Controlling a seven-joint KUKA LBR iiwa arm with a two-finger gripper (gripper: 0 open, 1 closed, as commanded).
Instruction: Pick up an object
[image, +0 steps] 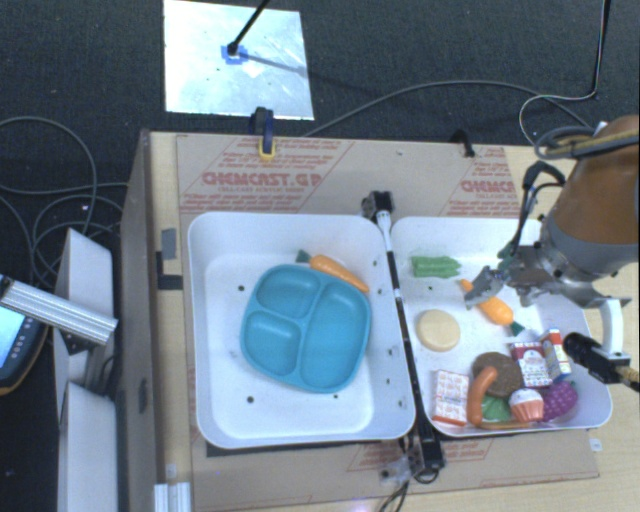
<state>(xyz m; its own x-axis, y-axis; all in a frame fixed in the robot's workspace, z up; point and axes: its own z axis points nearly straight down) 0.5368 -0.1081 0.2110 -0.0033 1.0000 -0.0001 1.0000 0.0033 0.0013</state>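
The gripper (490, 287) hangs low over the right bin (440, 242), reaching in from the right edge under the grey and orange arm (598, 215). Its dark fingers are spread a little, and nothing sits between them. Just beside the fingertips, toward the near side, lies a small orange toy carrot (495, 309), its green end pointing away from the claw; it looks to be touching or almost touching one finger, though the slant of the view makes that hard to judge.

Farther in the same bin lie a green toy vegetable (435, 266), a round cream-coloured disc (437, 330), and a heap of toy food (505, 388) in the near corner. The left bin (225, 245) holds a blue divided plate (305, 327) with another orange carrot (337, 270) at its far rim.
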